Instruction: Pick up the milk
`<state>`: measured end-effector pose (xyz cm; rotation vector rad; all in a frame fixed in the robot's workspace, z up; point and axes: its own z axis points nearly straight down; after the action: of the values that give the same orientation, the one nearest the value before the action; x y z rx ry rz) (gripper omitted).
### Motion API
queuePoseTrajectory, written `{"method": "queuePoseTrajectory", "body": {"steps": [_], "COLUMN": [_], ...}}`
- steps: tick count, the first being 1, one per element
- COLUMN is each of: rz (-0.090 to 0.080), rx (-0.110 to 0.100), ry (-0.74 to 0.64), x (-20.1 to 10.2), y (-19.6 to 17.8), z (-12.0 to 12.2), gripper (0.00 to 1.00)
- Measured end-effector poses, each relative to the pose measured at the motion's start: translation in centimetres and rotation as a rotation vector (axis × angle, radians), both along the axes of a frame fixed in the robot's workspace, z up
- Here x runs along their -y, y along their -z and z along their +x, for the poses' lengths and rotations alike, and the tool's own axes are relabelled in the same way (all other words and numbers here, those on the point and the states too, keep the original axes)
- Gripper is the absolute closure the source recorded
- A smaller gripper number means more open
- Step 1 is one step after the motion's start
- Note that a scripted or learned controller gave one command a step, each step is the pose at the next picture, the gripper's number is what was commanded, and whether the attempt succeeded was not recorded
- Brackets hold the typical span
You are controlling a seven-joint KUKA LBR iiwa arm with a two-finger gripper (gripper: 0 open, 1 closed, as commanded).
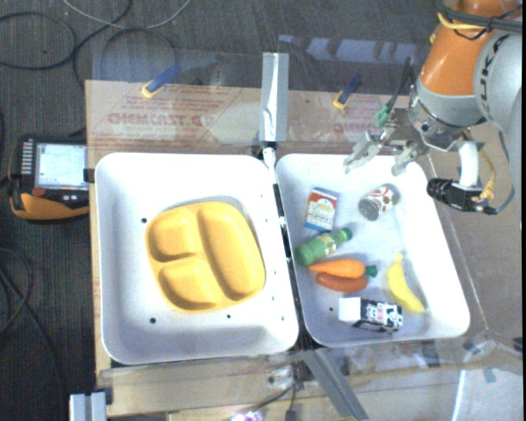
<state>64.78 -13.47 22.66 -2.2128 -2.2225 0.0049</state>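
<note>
The gripper [382, 152] is seen with its fingers spread, nothing between them, above the right bin's [438, 235] far rim. The milk [371, 312] (cow-patterned carton) is laid flat near the front wall.

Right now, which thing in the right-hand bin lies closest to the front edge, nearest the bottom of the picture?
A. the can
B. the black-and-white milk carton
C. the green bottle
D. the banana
B: the milk carton lies on its side at the front of the right bin, lower in the view than the banana, the green bottle and the can.
</note>
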Motion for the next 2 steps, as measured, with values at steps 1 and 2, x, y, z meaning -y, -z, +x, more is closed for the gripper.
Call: {"method": "queuePoseTrajectory", "body": {"steps": [1,2], "rz": [-0.006,-0.003], "rx": [0.002,0.004], "ry": [0.123,-0.231], "x": [4.3,6.5], "y": [11.4,8.6], "z": [-0.1,-0.8], "gripper": [0.0,0.0]}}
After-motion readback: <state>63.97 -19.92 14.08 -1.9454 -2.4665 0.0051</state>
